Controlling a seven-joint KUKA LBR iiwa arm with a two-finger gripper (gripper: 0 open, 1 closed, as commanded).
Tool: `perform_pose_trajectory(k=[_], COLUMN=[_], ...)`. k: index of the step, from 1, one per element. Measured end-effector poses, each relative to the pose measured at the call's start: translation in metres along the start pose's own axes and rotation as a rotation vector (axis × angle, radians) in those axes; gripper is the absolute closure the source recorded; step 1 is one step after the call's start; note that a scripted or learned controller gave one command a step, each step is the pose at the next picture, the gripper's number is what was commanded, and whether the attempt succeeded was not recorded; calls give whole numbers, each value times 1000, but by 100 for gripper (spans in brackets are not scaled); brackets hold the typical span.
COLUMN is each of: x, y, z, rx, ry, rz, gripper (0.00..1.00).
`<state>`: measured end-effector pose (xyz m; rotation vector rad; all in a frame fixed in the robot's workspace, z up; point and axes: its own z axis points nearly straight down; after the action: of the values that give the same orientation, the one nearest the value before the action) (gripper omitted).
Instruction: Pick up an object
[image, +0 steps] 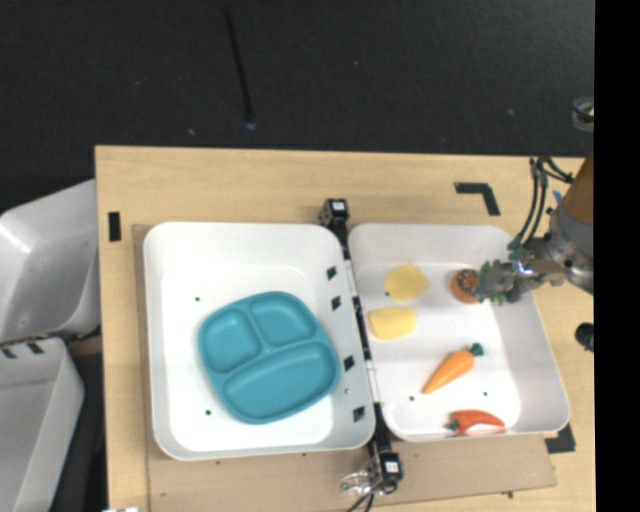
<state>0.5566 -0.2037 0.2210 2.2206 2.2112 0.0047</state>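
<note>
Your gripper (492, 283) sits near the right bin's (535, 330) far right edge, against a small red-brown round object (463, 285); you cannot tell how its jaws stand.

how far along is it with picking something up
Done: the gripper has reached into the right bin and sits against a small round orange-brown piece near its upper edge. In hand: nothing visibly lifted; whether it grips that piece is unclear. Left: the lift. The carrot, red piece and two yellow pieces lie untouched.
</note>
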Motion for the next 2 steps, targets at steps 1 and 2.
perform_pose_trajectory(k=[1, 2], x=[-2, 56], y=[1, 3], z=[-38, -40], rx=[2, 6], ry=[1, 4], rz=[-7, -11], gripper=[100, 100])
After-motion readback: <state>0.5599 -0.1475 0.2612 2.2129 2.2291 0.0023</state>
